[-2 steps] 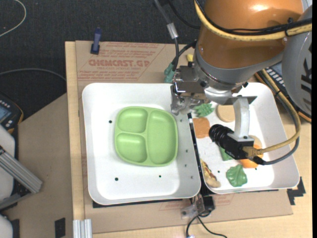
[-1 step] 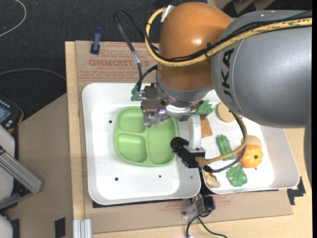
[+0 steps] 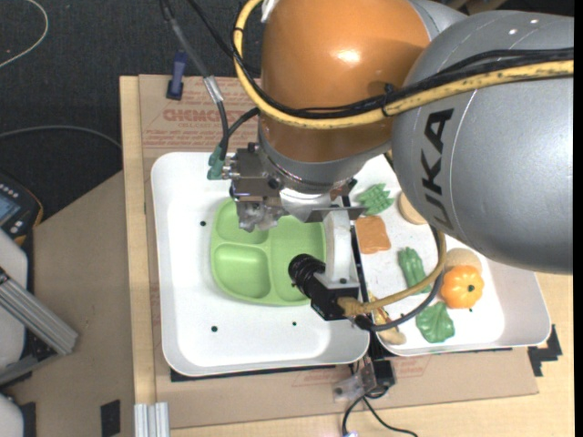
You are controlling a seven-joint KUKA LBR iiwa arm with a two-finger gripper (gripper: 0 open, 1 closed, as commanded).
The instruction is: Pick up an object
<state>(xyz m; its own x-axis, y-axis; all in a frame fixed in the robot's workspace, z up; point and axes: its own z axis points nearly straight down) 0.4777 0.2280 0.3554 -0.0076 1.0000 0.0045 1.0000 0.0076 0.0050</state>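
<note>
A light green divided plate (image 3: 244, 264) lies in the left white bin (image 3: 187, 244). My gripper (image 3: 258, 215) hangs over the plate's upper left part, low above it or touching it; the wrist and the big orange band hide most of it. In the right bin (image 3: 519, 321) lie an orange pumpkin-like toy (image 3: 462, 286), an orange-brown slab (image 3: 373, 236), a green leafy piece (image 3: 373, 198), a green pod-like piece (image 3: 413, 266) and another green piece (image 3: 436, 323). Nothing shows between the gripper's parts.
A black part with yellow and black cables (image 3: 314, 289) hangs from the arm over the plate's right side and the wall between the bins. A tan round object (image 3: 410, 211) peeks out under the arm in the right bin. Both bins rest on a cardboard sheet (image 3: 146, 135).
</note>
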